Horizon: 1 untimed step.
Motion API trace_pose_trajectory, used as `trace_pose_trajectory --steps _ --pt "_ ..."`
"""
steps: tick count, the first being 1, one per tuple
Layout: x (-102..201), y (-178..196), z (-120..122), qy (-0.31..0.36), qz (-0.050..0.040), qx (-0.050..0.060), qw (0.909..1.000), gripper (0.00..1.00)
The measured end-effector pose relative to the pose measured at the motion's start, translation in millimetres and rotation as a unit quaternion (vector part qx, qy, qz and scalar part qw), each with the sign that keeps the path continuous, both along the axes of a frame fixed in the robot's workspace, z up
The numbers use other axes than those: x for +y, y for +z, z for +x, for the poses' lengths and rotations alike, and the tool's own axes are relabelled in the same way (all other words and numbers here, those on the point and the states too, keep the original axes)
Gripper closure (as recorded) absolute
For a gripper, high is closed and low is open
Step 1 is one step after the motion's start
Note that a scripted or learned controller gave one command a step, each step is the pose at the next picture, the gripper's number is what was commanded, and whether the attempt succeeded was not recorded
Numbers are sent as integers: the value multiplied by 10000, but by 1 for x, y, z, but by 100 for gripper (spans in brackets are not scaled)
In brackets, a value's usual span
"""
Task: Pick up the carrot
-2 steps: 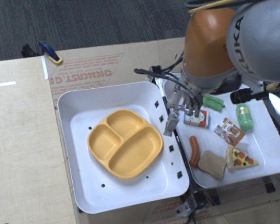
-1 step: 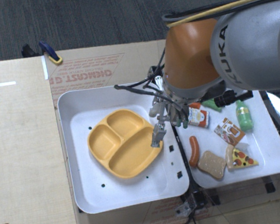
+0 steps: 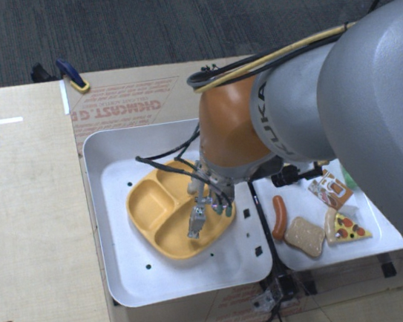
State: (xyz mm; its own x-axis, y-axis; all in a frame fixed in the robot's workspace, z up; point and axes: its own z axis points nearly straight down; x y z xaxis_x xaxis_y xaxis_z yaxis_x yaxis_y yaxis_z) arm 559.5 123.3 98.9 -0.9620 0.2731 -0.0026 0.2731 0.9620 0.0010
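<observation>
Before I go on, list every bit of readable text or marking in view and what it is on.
"KUKA", partly hidden, in white letters on the arm's grey casing.
Red print, upside down, on the cardboard sheet behind the left bin: too blurred to read surely.
Red print on the cardboard by the near edge: too blurred.
Small packet in the right bin: print unreadable.

We read "KUKA", its letters partly hidden, on the grey arm (image 3: 260,114); the cardboard (image 3: 125,104) beyond the left bin bears red mirrored lettering we cannot make out
</observation>
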Motion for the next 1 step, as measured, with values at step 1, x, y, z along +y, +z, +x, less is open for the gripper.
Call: trace_pose_trajectory --steps 1 --pt "-1 7 1 4 -7 -22 10000 100"
